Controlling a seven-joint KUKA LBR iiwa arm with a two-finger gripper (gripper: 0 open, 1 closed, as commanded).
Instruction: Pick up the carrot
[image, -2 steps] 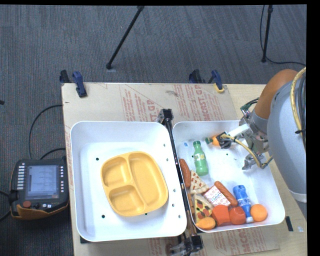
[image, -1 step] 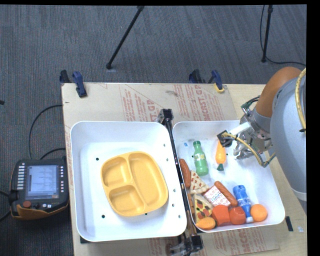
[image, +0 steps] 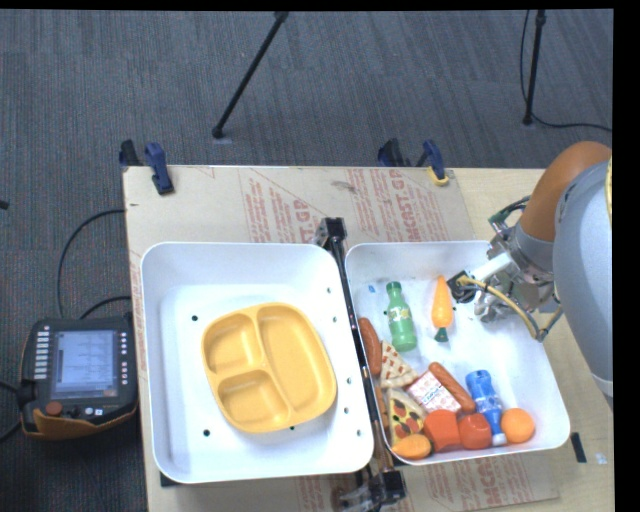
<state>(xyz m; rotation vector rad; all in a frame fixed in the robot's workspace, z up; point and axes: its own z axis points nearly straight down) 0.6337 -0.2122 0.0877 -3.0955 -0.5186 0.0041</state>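
Orange carrot (image: 442, 303) upright-lying, right bin, green tip down.

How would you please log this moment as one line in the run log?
stage: approach | carrot: lying in right bin, beside green bottle | gripper: just right of carrot, not holding it

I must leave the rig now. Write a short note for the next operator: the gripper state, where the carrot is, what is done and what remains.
Gripper: at the right bin's right side, beside the carrot; whether it is open or shut cannot be told. Nothing visible in it.
Small orange toy carrot with green top: lying in the right white bin, just right of the green plastic bottle, apart from the food pile near the front.
Done: approach only.
Left: grasp and lift the carrot.
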